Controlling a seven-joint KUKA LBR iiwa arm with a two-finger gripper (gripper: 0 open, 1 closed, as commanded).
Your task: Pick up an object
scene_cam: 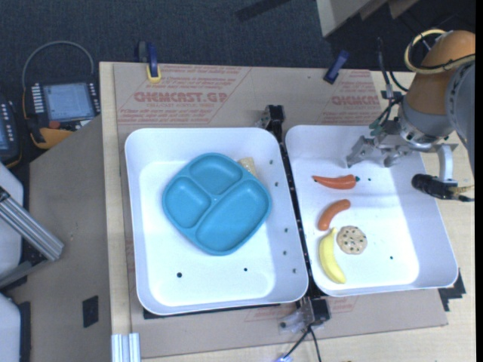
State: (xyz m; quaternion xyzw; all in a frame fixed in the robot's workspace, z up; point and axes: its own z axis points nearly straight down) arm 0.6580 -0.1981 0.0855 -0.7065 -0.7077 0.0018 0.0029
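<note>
Banana (pixel 331 258) lies in the right bin (pixel 423 274) beside a cookie (pixel 352 240), below sausage (pixel 333 213) and chili (pixel 335 180); tool (pixel 375 151) (spread, empty) above; left bin (pixel 143 202) holds blue plate (pixel 216 203).

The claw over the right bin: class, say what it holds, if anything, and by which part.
Nothing is held. The claw hangs above the right bin, apart from the chilli, sausage, cookie and banana lying there.
</note>
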